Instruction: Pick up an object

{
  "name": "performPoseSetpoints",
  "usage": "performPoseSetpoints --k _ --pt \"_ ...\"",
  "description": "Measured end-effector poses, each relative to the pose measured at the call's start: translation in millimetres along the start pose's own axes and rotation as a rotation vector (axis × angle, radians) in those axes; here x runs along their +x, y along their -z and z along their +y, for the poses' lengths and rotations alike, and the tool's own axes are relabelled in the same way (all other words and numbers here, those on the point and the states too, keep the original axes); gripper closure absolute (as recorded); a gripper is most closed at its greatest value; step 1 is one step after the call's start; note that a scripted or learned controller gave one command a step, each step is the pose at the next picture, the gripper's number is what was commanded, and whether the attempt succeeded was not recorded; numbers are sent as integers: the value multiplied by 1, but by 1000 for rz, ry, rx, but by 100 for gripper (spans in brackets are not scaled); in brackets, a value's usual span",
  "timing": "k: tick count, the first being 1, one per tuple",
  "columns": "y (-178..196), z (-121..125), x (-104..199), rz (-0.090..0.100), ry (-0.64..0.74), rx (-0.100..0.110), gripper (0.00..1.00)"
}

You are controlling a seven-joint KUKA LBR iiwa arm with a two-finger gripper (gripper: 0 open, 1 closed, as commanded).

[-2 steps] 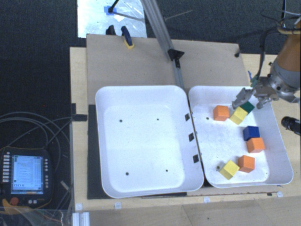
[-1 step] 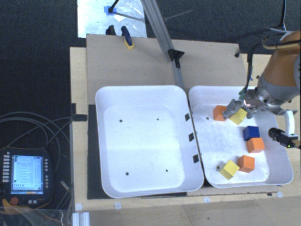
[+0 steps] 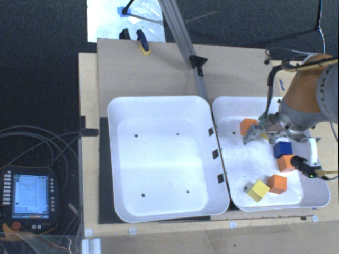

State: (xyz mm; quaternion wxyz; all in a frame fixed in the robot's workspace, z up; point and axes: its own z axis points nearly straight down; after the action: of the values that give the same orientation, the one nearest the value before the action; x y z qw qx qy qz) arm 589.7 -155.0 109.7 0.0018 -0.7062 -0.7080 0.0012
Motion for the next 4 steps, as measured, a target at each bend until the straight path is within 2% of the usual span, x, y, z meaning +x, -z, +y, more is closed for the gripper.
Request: performPoseSetpoints --k 1,2,3,4 --pt "15 2 -1 -2 2 -9 100" --pt "60 5 -5 -3 1 -11 100" --pt "120 12 -13 -4 2 -13 100" --pt "146 13 -14 -2 2 -9 100"
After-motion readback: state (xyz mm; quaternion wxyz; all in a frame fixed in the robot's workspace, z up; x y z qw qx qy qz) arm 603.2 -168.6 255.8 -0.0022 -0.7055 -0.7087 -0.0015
